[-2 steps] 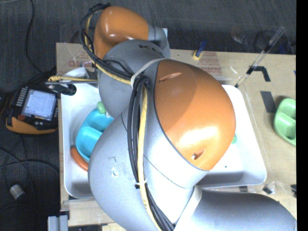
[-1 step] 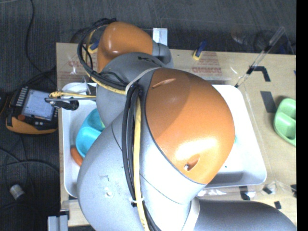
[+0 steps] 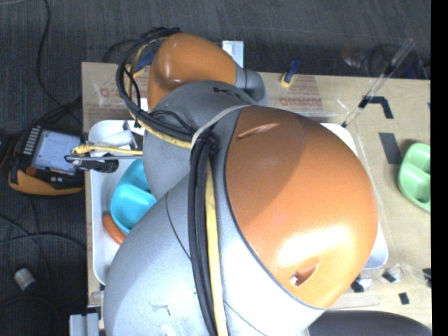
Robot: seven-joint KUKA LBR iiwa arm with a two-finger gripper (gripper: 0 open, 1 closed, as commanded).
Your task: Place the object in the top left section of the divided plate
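the grey and orange arm [image 3: 280,208] looms large, reaching leftward, black cables draped along it.

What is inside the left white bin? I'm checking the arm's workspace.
A light blue dish and an orange item at the left bin's edge. The arm covers the rest.

Arm [image 3: 266,208] is blocking most of both bins [image 3: 98,187]; blue divided plate [image 3: 133,201] is peeking out at 9 o'clock; green object [image 3: 418,173] is being cropped at 3 o'clock.

Grey-and-orange arm [image 3: 266,208], white bin [image 3: 98,257], turquoise piece [image 3: 129,205], perhaps the plate, green object [image 3: 416,173], tan bench [image 3: 315,93].
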